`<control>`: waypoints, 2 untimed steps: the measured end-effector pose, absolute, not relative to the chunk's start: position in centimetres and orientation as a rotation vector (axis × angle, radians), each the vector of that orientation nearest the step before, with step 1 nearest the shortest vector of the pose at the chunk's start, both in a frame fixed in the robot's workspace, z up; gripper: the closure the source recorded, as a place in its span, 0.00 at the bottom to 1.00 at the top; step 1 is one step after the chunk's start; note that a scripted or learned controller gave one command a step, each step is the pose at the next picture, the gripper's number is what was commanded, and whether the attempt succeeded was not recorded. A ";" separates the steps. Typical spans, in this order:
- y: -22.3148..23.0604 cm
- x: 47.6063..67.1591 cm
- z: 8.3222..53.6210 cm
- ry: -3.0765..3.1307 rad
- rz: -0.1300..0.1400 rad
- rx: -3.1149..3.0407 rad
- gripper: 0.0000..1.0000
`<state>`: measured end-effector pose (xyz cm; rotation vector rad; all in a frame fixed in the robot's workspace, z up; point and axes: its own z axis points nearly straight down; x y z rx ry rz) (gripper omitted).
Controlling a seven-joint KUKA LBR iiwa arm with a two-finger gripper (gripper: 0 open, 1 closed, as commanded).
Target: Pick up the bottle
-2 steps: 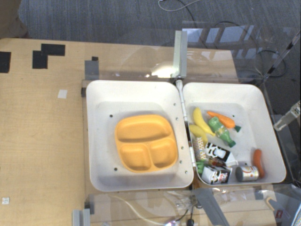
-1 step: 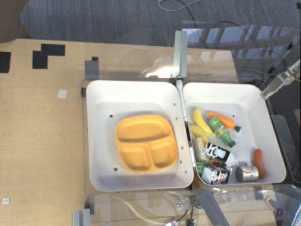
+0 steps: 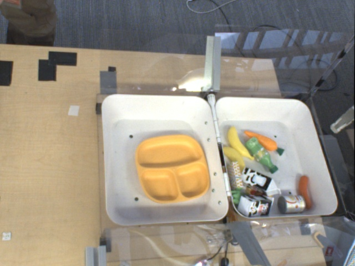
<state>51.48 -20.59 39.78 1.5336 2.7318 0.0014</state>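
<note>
A green plastic bottle [image 3: 259, 153] lies on its side in the right bin [image 3: 302, 112], near its middle, with the neck pointing down and to the right. An orange carrot [image 3: 262, 141] touches its upper side and a yellow banana [image 3: 237, 143] lies just to its left. Below it, a small dark brown bottle-like item [image 3: 257, 193] lies between two black-and-white cartons [image 3: 256, 179].
A red sausage [image 3: 303, 188] and a grey can [image 3: 292, 204] lie at the right bin's lower right. More small items crowd its lower left corner. The left bin [image 3: 119, 148] holds a yellow divided plate [image 3: 171, 168]. A pale grey bar [image 3: 344, 119] pokes in at the right edge.
</note>
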 end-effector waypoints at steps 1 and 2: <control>-20.6 48.8 42.6 2.855 0.001 1.284 0.00; -20.6 48.8 43.7 2.824 0.001 1.354 0.00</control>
